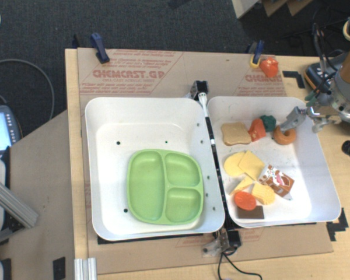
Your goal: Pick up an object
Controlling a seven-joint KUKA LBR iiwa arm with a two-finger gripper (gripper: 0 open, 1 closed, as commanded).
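The right bin (324,182) holds several toy foods. A slice of bread (235,133) lies near its left wall, with a red-orange carrot with a green top (260,127) beside it. An orange ring (284,136) sits toward the back right. Yellow cheese pieces (246,164), a red and white packet (277,181), a red tomato (244,200) and a brown block (250,212) crowd the front. My gripper (301,123) hangs at the bin's back right edge, just above and right of the orange ring. Nothing shows in its grasp.
The left bin (105,133) carries a green divided plate (164,186). An orange toy (269,67) rests on the cardboard behind the right bin, near a blue clamp (256,52). A black divider (209,134) runs between the bins.
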